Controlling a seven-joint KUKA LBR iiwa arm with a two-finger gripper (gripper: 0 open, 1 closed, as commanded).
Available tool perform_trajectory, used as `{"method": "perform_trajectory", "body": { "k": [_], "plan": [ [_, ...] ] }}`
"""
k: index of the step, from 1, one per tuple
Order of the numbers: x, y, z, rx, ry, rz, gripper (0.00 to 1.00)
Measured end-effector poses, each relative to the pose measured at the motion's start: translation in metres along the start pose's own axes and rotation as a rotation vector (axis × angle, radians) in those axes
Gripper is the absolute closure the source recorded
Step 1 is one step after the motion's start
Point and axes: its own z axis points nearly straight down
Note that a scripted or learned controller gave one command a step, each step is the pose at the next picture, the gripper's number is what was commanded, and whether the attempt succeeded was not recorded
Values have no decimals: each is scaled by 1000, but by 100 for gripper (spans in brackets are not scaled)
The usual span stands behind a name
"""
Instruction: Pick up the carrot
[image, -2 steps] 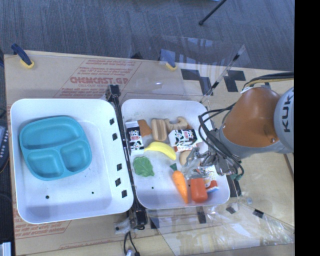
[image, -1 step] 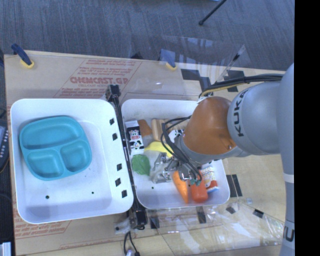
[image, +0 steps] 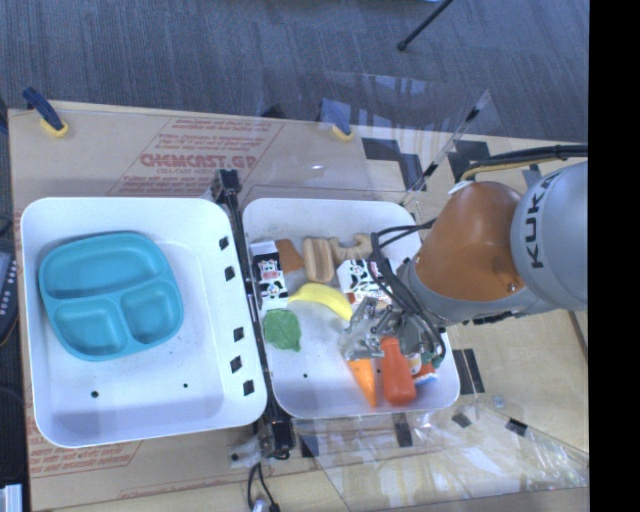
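two white bins (image: 60, 420), one blue tray (image: 108, 293), one banana (image: 322, 298), one carrot (image: 364, 379)

Red print on the brown protective sheet (image: 200, 150) covering the worktop, along its far edge behind the left white bin (image: 60, 420): large line reads "CHEMCAST GP", with smaller red lines above and below it too small to read. More red print on the same sheet at the worktop's near-left corner, unreadable. Black letters "KU" on the arm's grey casing (image: 555, 235), rest cut off.
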Motion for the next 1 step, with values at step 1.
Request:
{"method": "perform_trajectory", "body": {
  "k": [1],
  "plan": [
    [0, 1, 1, -1, 1, -1, 0]
  ]
}}
